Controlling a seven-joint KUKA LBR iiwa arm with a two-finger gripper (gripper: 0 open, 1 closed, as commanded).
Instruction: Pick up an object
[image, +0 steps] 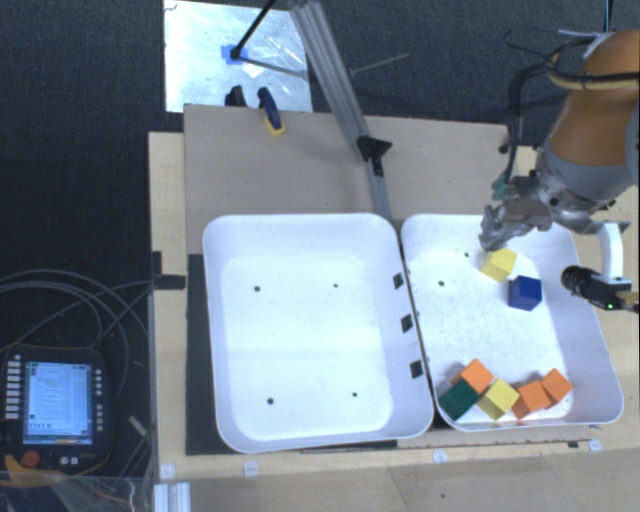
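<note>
The claw (495, 238) hangs low over the upper part of the right bin (590, 345), just above and beside a yellow block (499, 264). Whether its fingers stand wide or narrow cannot be told from this slant; nothing is visibly gripped.

Risk, as judged: the yellow block sits tilted and appears to touch the claw tip on one side, so a descent off its centre could push it away rather than enclose it. A blue block (524, 292) lies just beside it, and a wide approach could catch both or knock the blue one aside.

Contents: the right bin holds the yellow and blue blocks near its upper end, and a tight cluster along its lower rim: an orange block (477, 376), a green block (459, 399), a second yellow block (497, 399) and two further orange blocks (545, 390). The left bin (225, 300) sits alongside on the desk (440, 160).
</note>
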